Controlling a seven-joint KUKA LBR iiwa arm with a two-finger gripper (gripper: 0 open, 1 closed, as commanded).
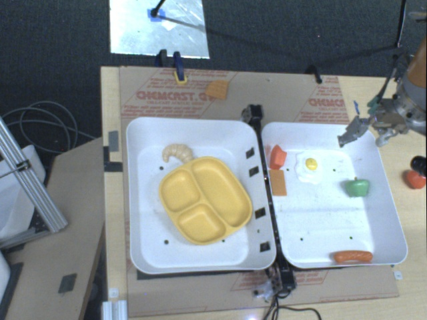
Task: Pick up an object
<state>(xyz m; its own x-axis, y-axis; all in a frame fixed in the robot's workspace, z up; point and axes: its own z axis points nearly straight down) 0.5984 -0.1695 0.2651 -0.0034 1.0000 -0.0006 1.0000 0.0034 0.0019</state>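
Tan wood makes up the desk (113,199), the largest thing here, and on it sit the two shallow white plastic bins side by side. The left bin (143,245) carries a yellow three-compartment plastic tray (204,199), with a pale croissant-shaped toy (177,153) touching the tray's upper left edge. The right bin (387,232) holds the smaller toys: a brown flat rectangular piece (278,183) by its left wall, a red-orange wedge (277,157) just above that, a white fried-egg toy with a yellow yolk (310,167), an orange sausage-shaped toy (353,257) near the front rim, and a green rounded pepper-like toy (357,187).

The hand (365,129) hangs over the right bin's upper right corner; its two fingers look parted with nothing between them.

The green toy lies nearest below it, apart from the other pieces, so I judge it the likeliest pick. It looks smooth, glossy and bulging, with a small stem-like nub.

Risks, as I judge them: that rounded shape could squirt out sideways as the fingers press together, and a descent this close to the bin's right wall could strike the rim. The flat egg and brown piece would give the fingers little to bite
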